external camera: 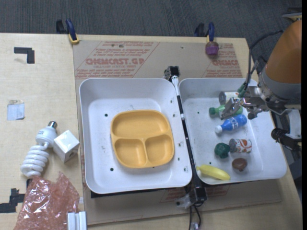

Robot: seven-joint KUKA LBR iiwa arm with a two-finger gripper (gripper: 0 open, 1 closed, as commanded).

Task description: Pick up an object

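Observation:
The right bin (268,169) holds several small objects. A blue and white bottle (232,123) lies near the middle, and a green item (216,111) lies just above and left of it. Lower down are a dark green round piece (221,150), a small red and white can (241,145), a brown lump (239,164) and a yellow banana (214,172) at the front edge. My gripper (233,107) hangs low over the back of this bin, right above the green item and the bottle's upper end. Nothing visibly sits in its grasp.
The left bin (96,171) holds a yellow divided plate (142,138). On the bench to the left lie a spiral light bulb (37,155), a white cube (66,145) and a crumpled pink bag (45,202). A purple item (212,48) sits behind the right bin.

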